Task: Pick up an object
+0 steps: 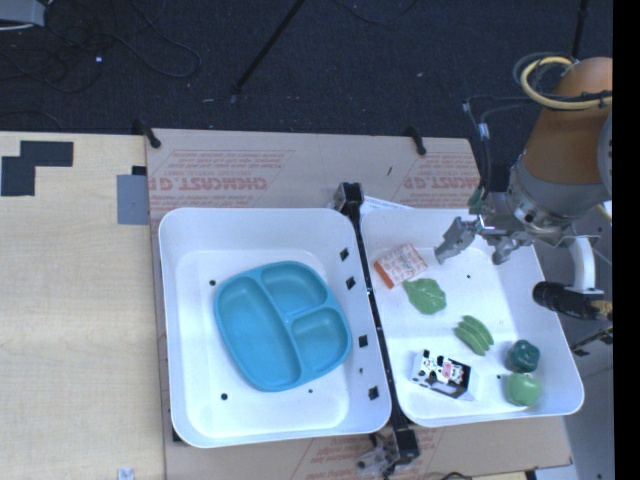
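Spread apart, the jaws of the grey two-finger gripper (477,240), nothing between them, poised above the right shallow white bin (560,373) toward its 12 o'clock rim. At 8 o'clock from the fingertips, near: orange-and-white crinkled packet (400,264). Just beside that, at its 5 o'clock: light green leaf-shaped toy (426,295). Further toward 6 o'clock: ridged green pepper-like piece (474,334). Along the bin's lower edge: small black-and-white printed box (441,372), dark teal round piece (522,355) just above a pale green lump (522,389). In the left white bin (190,268): sectioned blue plastic plate (280,323).
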Tool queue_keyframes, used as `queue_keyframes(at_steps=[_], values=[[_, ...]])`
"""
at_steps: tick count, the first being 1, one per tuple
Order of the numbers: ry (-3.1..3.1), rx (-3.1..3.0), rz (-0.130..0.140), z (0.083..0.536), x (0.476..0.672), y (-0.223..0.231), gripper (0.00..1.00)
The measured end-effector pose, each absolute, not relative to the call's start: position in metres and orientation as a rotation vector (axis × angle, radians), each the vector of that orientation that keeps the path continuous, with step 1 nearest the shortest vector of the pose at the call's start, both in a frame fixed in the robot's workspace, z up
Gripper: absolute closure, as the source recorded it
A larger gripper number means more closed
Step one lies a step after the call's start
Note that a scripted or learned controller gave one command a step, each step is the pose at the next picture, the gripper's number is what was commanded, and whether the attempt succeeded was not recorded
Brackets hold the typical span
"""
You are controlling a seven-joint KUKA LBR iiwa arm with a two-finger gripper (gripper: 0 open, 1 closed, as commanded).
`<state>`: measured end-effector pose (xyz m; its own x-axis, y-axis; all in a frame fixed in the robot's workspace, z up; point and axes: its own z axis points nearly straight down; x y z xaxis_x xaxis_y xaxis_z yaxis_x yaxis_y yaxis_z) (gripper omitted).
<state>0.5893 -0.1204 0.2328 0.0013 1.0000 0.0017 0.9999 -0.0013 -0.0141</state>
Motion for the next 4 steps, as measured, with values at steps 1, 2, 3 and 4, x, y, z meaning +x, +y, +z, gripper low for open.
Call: queue_keyframes(at_steps=[1,2,3,4], values=[[-2.222,-2.221,0.001,0.24,0.592,-0.12,0.0],[-2.218,-2.215,0.007,0.19,0.594,-0.112,0.0],[-2.217,-2.217,0.007,0.146,0.595,-0.112,0.0],[-2.215,-2.217,0.008,0.092,0.593,-0.111,0.0]])
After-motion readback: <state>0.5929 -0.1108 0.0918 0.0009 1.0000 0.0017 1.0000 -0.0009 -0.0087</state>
